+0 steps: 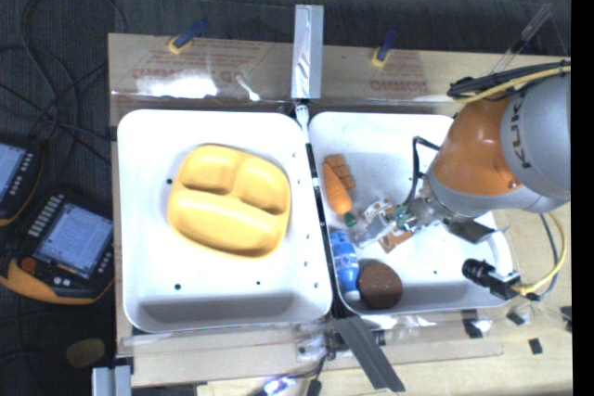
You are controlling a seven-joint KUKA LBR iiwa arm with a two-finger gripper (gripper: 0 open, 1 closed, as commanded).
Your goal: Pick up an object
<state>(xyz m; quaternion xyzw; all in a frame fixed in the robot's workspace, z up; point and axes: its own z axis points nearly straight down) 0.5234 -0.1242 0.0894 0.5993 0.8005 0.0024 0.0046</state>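
Note:
My gripper [388,223] hangs low over the middle of the right bin [390,130], reaching in from the right under the orange wrist band. Just left of it lie an orange carrot [338,188] and a small orange block [336,166]. A blue bottle [344,261] lies along the bin's left wall, and a brown round object [379,284] sits at the front beside it. A small green piece [352,219] lies close to the gripper's left side. A large yellow bread-shaped object [228,198] lies in the left bin [148,283].
A black cable and connector [485,274] trail over the right bin's front right corner. Yellow and blue clips [188,34] sit on the board behind the bins. Hand-held controllers [56,241] lie on the floor at the left.

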